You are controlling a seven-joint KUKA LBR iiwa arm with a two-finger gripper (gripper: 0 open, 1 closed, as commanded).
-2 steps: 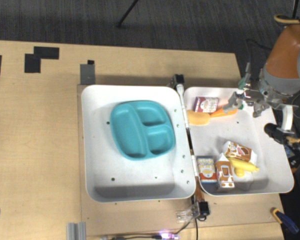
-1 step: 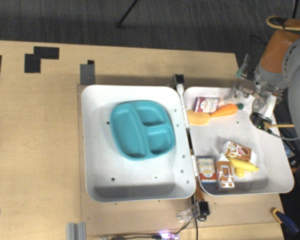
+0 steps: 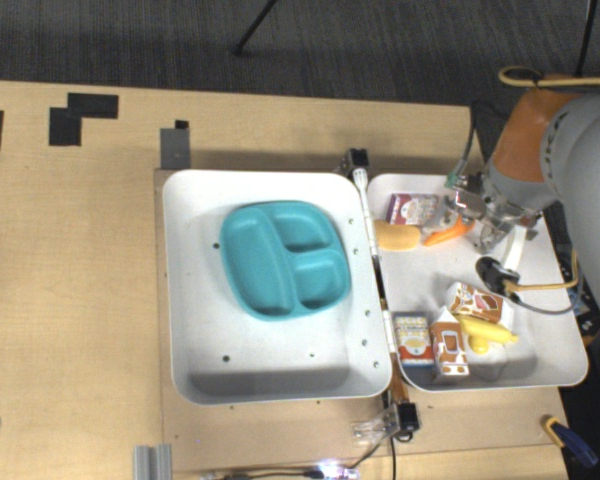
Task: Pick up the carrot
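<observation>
The carrot (image 3: 443,235), small and orange, lies in the upper part of the right bin (image 3: 540,368), pointing left and slightly down. My gripper (image 3: 471,215) hangs low over the carrot's right end, at or touching it. The gripper's metal body covers that end of the carrot. The grey arm with its orange band comes in from the upper right.
Left of the carrot lie a yellow-orange bun-like item (image 3: 397,236) and a purple-and-white packet (image 3: 411,208). Small cartons (image 3: 412,335) (image 3: 450,349), a yellow banana (image 3: 486,332) and another carton (image 3: 477,301) sit in the bin's lower part. The left bin (image 3: 195,298) holds a teal divided plate (image 3: 283,257).
</observation>
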